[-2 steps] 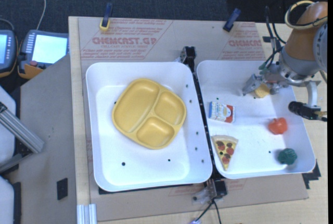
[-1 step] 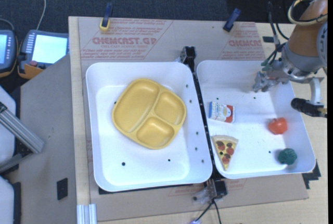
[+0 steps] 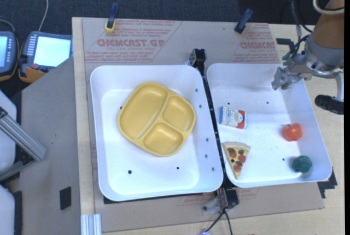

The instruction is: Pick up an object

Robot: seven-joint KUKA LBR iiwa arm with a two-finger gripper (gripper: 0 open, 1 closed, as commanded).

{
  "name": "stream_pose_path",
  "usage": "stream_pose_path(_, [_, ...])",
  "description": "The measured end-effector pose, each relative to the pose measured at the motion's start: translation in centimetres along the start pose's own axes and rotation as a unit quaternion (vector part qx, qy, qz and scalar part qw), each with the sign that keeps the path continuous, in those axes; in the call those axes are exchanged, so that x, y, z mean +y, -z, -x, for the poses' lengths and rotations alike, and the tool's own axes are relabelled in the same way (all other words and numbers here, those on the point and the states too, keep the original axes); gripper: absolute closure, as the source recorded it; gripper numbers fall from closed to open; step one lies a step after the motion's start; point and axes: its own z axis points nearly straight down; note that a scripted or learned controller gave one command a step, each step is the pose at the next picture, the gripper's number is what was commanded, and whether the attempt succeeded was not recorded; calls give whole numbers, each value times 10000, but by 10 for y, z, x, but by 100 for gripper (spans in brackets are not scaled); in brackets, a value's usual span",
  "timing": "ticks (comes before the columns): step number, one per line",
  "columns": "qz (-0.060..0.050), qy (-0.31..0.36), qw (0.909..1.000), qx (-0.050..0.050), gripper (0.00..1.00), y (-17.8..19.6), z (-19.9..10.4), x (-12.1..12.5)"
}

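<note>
**The hand waits above the toy bin**

The robot's hand (image 3: 280, 80) hangs over the top right corner of the right bin (image 3: 257, 72). It is small and partly blurry here, so I cannot tell if it is wide or narrow. Nothing can be seen in it. It looks like it has not picked anything yet.

The things it could pick all lie flat on the floor of the right bin. A little white carton (image 3: 232, 117) with blue and red on it lies near the left wall. Just below it is a toy pizza slice (image 3: 237, 156), with its point aimed at the front of the bin. On the right side sits an orange-red toy (image 3: 292, 132), and a green toy (image 3: 301, 163) sits near the front right corner. They are spread apart, not touching, so I think the hand has room to come down on one without bumping the others.

The orange-red toy is nearest the hand, so it may be the easy first try. The green toy is close to the wall, and that could get in the way.

The left bin (image 3: 104, 119) holds a yellow plate (image 3: 157, 118) with three parts. It is big and flat, so it looks hard to pinch.

Both bins rest on the counter (image 3: 164, 42).
</note>
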Motion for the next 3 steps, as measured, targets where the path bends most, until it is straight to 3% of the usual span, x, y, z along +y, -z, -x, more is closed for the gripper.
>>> stream_pose_path(2, [15,-4,10000,-9,100,101,16,8])
stream_pose_path(3, [-16,27,10000,19,100,107,-41,16])
